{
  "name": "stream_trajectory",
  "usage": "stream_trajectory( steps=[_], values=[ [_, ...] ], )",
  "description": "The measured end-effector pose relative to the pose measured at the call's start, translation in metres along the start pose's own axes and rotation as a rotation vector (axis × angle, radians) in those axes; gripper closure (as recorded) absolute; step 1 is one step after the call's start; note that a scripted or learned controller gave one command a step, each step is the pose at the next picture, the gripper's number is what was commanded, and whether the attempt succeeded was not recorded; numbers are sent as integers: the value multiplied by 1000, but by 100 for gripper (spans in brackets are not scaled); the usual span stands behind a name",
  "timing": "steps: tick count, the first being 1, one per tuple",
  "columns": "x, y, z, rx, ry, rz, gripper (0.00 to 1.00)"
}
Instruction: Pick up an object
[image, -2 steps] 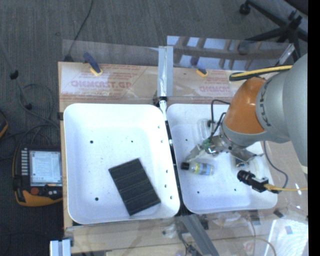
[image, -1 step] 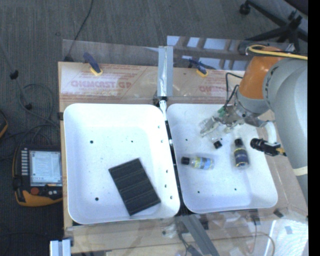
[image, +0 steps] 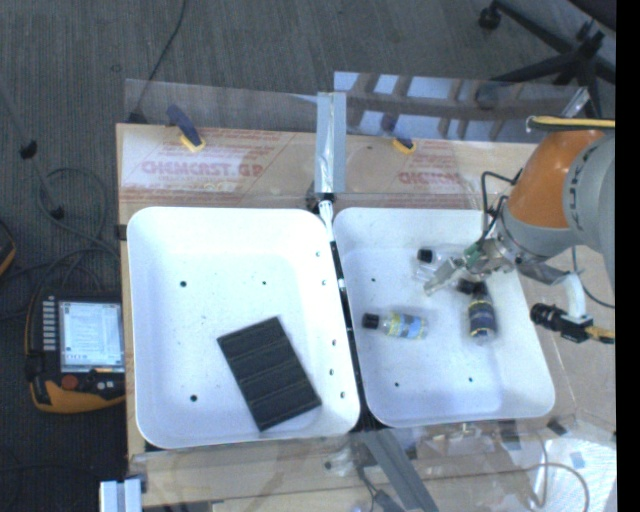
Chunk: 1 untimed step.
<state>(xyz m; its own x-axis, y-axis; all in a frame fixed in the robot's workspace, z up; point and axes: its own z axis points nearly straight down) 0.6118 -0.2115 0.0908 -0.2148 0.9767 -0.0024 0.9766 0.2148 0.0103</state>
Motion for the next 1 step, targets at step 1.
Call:
stream_trajectory(
  steps=[1],
  values=[
    [-12,36,0,2,7,-25,0]
  ],
)
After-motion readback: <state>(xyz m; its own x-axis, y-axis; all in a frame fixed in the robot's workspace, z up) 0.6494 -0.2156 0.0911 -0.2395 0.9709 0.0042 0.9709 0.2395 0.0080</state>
